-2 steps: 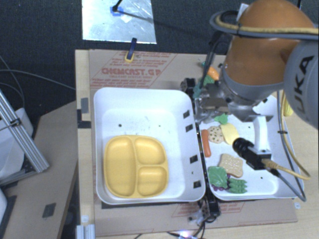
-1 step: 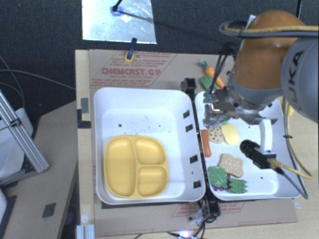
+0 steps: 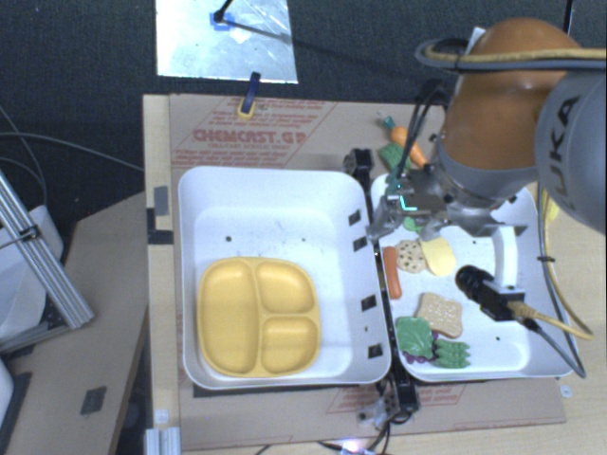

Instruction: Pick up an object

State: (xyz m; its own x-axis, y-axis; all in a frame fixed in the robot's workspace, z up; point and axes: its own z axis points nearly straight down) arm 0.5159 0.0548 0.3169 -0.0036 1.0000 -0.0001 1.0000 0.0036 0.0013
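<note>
Over the far left part of the right bin [image 3: 527, 354], the gripper [image 3: 398, 207] is seen low above the bin floor, hung from the grey arm [image 3: 569, 131] with its orange band [image 3: 503, 74] that reaches in from the right; whether its fingers are open or closed cannot be told, since they are hidden under the wrist. Just near of the gripper, a spotted cookie [image 3: 410, 255] and a pale yellow wedge [image 3: 438, 256] are laid side by side, and a thin orange stick [image 3: 390, 271] is placed along the bin's left wall. Nearer still, a slice of toast [image 3: 441, 315] is set beside a green leafy piece [image 3: 413, 335], with a purple bit [image 3: 419, 355] and another green piece [image 3: 453, 354] at the near edge. A carrot [image 3: 403, 136] and a green item [image 3: 391, 155] are seen at the far rim. In the left bin [image 3: 275, 192], a yellow divided tray [image 3: 257, 314] is placed toward the near side.
</note>
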